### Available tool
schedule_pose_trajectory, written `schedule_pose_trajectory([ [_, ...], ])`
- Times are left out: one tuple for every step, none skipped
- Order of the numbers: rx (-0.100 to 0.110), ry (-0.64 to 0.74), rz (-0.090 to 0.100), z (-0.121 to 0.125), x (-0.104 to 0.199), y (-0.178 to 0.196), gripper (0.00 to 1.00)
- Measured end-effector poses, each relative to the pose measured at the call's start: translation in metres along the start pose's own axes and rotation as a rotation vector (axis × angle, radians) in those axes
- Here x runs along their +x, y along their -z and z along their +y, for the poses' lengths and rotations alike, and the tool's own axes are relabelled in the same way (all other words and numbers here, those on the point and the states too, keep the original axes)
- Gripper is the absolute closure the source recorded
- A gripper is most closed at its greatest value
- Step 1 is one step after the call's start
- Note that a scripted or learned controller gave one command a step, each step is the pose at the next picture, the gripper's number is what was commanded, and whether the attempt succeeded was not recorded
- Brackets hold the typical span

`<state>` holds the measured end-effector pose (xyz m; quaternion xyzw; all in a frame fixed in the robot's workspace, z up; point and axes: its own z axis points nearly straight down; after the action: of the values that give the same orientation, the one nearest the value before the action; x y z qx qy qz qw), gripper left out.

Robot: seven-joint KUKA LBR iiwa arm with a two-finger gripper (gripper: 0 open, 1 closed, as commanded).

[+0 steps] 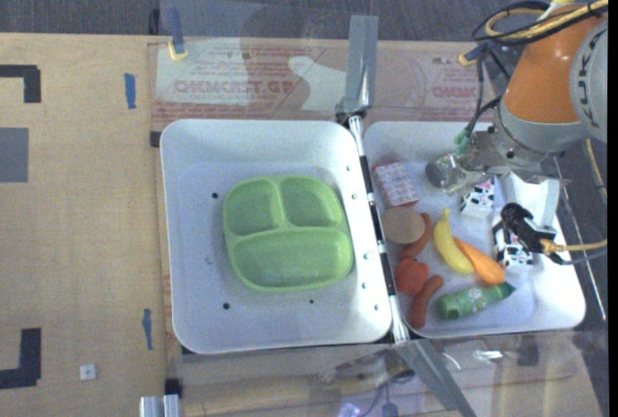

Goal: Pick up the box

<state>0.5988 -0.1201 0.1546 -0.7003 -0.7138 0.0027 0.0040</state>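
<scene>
1. Two white bins sat side by side on the bench: the left bin [183, 241] and the right bin [560, 304].
2. The left bin held a green divided plate [287, 234], lying flat near its middle.
3. My arm [555, 77] reached in from the right, its orange band above the upper part of the right bin.
4. My gripper [470, 176] was down over the upper middle of the right bin; I could not tell how it stood, nor whether anything was in it.
5. The box [396, 183], small, pinkish and patterned, lay in the upper left of the right bin, near the dividing wall, just left of my gripper and apart from it.
6. Below the box lay a brown round piece [405, 228], then red sausage-like pieces [418, 285].
7. A banana [447, 243] lay beside an orange carrot [483, 263]; a green bottle [471, 299] lay below them.
8. Black-and-white items [517, 236] stood at the right of the carrot.
</scene>
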Motion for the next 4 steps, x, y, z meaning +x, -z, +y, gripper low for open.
schedule_pose_trajectory([
  [-0.004, -0.101, -0.001, 0.012, 0.017, -0.06, 1.0],
  [-0.004, -0.104, -0.005, 0.011, 0.014, -0.06, 0.0],
  [0.042, 0.013, 0.0, 0.057, 0.018, -0.072, 0.0],
  [0.041, 0.014, 0.0, 0.057, 0.018, -0.072, 0.0],
])
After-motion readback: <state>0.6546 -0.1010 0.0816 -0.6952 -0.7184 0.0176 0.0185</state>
